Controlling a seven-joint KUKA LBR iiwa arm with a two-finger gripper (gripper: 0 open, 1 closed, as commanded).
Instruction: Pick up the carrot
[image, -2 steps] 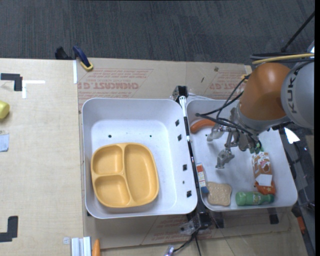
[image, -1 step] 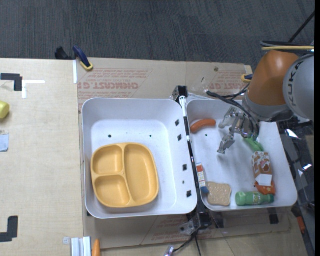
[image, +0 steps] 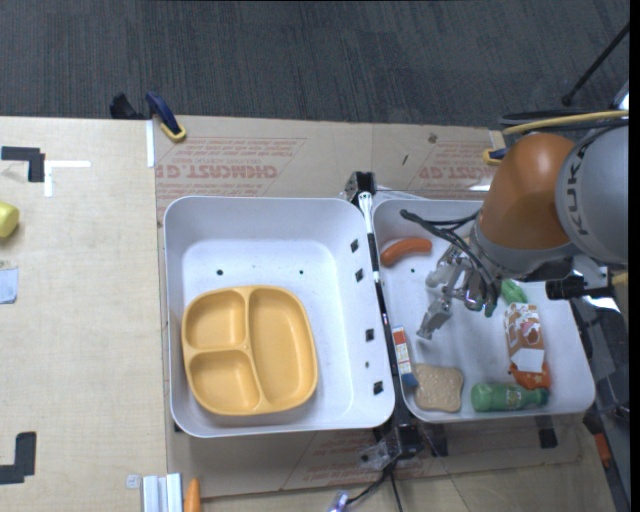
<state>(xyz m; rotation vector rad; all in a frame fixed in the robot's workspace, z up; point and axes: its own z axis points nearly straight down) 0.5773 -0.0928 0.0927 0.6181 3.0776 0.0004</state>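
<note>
Carrot (image: 406, 249): in the camera view you find it lying at the right bin's (image: 570, 400) eleven o'clock corner, against the wall shared with the left bin (image: 260, 215). Your gripper (image: 436, 318) hangs at the carrot's five o'clock, near but apart from it, fingers spread and grasping nothing. A yellow divided plate (image: 250, 350) sits in the left bin.

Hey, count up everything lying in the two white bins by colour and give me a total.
Yellow: 1, the divided plate
Orange: 1, the carrot
Tan: 1, the bread slice
Green: 2, the bottle and a small piece
Multicoloured: 2, the snack packet and the thin box
Total: 7
</note>
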